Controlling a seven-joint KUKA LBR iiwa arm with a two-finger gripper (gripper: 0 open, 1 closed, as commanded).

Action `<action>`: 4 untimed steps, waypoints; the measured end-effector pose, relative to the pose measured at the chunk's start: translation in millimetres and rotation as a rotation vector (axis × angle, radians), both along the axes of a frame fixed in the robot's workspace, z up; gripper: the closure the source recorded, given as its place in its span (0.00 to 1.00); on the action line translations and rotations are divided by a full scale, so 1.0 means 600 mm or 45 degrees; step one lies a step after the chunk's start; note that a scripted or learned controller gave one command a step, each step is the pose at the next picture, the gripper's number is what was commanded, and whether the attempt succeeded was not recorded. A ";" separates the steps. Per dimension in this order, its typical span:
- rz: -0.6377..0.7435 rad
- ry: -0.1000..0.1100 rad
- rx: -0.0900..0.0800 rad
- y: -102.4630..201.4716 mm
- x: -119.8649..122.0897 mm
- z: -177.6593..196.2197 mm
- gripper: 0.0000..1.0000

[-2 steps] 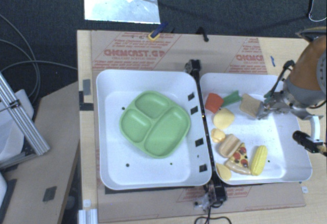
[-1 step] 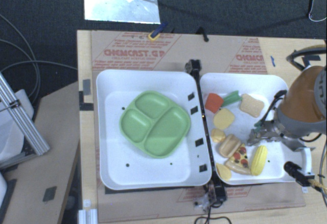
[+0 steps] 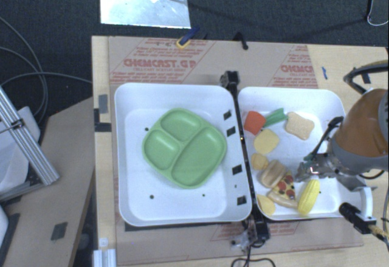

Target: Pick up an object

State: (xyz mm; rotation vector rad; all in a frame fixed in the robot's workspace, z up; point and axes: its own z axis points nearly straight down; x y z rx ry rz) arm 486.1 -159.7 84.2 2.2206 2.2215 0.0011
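The right bin (image 3: 331, 101) holds several toy foods. A red-orange carrot with a green top (image 3: 262, 119) and a tan bread piece (image 3: 299, 126) lie at the back. A pale yellow piece (image 3: 266, 141) sits mid-bin. A hot dog bun (image 3: 273, 173), a pizza slice (image 3: 283, 189), a yellow corn cob (image 3: 309, 195) and a small yellow piece (image 3: 265, 204) crowd the front. My gripper (image 3: 308, 169) reaches in from the right and hovers low, just above the corn cob and right of the hot dog bun. Nothing visibly hangs from it.
The left bin (image 3: 130, 138) bears a green divided plate (image 3: 184, 148). A black divider with clips (image 3: 238, 144) runs between the bins. The grey and orange arm (image 3: 364, 138) covers the right bin's right side. Cables lie on the floor at left.
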 end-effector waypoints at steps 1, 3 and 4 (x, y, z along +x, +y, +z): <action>0.008 -0.004 -0.001 0.029 0.061 0.000 1.00; 0.004 -0.006 -0.001 0.121 0.004 0.018 1.00; 0.006 -0.009 -0.001 0.121 0.006 0.035 1.00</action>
